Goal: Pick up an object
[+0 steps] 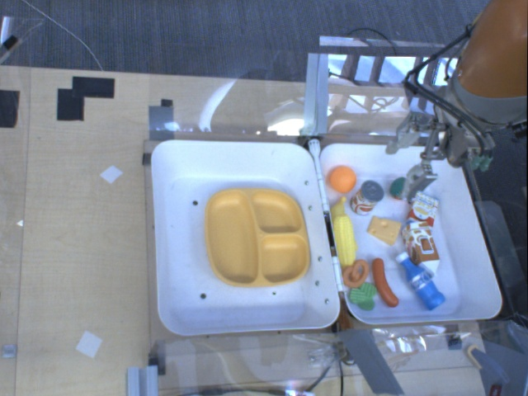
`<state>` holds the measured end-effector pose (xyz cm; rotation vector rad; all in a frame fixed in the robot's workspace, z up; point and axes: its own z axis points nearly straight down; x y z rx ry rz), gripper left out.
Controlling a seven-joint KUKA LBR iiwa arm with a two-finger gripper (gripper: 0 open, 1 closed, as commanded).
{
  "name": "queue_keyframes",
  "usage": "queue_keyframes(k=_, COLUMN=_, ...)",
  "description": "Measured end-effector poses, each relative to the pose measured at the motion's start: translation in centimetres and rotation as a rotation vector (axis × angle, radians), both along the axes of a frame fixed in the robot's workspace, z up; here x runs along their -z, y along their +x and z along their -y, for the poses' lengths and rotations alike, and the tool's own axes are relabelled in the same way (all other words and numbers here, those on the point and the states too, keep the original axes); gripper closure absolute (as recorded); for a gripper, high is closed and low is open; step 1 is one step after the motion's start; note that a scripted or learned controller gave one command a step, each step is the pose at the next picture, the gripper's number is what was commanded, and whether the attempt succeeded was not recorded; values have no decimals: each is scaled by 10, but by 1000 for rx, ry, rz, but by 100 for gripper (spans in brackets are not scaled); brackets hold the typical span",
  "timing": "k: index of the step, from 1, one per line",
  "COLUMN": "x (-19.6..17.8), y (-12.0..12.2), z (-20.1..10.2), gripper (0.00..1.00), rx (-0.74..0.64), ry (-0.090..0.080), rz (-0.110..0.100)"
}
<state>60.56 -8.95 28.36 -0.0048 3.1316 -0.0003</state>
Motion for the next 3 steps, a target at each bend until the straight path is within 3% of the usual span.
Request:
queue_keyframes(k=1, x=16, y=-3, z=-84, gripper=0, rx=-116, ry=3, rz=-1)
queue_keyframes(k=2, x=97, y=-88, z=16, gripper=0, rx=-212, ry=-3, rz=-8)
queue_keyframes(k=3, x=185, y=-113, z=97, gripper=0, rx=-105, ry=0, rz=-11)
